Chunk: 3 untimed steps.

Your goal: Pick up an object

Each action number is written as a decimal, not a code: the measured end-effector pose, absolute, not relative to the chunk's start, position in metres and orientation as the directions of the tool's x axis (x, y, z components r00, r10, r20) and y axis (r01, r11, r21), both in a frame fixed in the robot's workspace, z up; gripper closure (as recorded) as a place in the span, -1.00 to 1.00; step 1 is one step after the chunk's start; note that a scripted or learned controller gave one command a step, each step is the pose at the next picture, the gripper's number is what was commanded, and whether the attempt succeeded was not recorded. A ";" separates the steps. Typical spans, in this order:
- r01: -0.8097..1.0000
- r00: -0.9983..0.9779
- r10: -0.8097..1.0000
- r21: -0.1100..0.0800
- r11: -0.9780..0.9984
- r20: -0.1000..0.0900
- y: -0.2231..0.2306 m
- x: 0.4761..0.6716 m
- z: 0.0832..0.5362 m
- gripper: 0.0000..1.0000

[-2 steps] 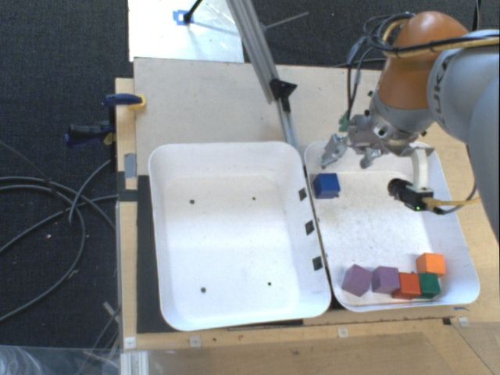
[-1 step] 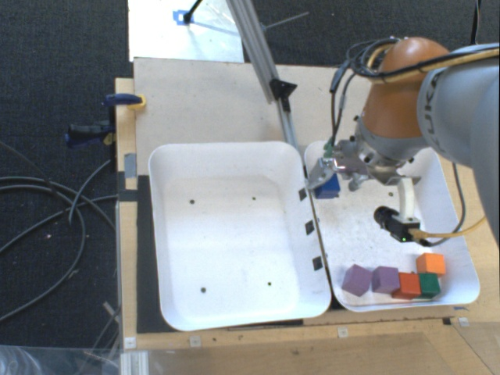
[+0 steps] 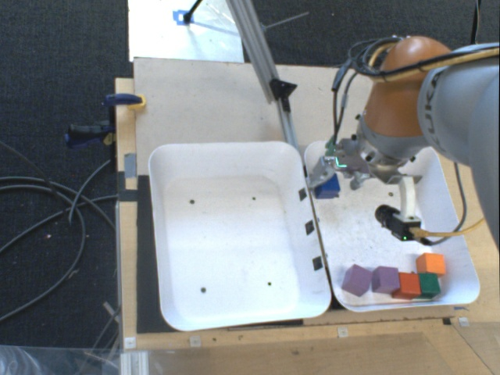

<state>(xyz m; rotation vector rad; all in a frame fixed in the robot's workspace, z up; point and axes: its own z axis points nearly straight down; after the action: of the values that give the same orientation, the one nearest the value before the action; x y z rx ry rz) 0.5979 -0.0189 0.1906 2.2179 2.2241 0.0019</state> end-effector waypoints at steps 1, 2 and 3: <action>1.000 -0.002 1.000 0.002 0.002 0.001 -0.019 0.598 0.191 -1.00; 1.000 -0.012 1.000 0.002 0.012 0.003 0.041 0.602 0.191 -1.00; 1.000 -0.008 1.000 0.002 0.008 0.001 0.061 0.604 0.191 -1.00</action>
<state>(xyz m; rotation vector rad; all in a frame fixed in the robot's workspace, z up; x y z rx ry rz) 0.6044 0.0612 0.1906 2.2117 2.2305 0.0035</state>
